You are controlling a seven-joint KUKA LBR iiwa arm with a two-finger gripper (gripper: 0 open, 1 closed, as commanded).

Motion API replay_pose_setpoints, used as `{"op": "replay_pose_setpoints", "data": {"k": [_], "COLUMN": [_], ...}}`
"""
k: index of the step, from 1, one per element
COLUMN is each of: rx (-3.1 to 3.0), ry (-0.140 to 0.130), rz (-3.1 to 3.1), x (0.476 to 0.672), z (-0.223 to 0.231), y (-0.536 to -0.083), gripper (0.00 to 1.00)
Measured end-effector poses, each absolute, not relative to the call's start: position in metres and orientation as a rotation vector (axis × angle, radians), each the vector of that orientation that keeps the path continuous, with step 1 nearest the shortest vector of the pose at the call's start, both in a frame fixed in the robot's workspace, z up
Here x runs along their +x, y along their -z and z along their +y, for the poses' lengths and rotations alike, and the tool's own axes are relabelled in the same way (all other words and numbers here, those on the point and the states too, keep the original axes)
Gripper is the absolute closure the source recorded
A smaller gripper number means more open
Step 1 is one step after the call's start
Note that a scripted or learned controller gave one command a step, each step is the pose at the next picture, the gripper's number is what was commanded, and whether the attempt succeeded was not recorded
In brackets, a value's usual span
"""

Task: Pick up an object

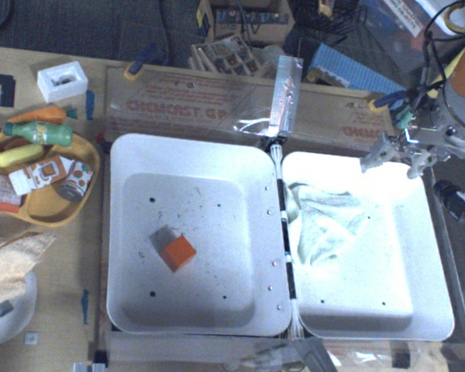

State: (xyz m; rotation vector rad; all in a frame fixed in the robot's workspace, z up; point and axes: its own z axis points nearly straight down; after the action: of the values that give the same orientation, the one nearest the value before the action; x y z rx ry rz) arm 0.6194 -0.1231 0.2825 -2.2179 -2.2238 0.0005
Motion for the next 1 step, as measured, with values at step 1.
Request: {"op": "replay_pose_setpoints", "data": {"k": [1], "rx": [-2.222], "ry": [-0.001], "rz": [-2.219], "x": [0.6389], "z": [-0.1236], "y": [-0.1758], "gripper": [0.00]}}
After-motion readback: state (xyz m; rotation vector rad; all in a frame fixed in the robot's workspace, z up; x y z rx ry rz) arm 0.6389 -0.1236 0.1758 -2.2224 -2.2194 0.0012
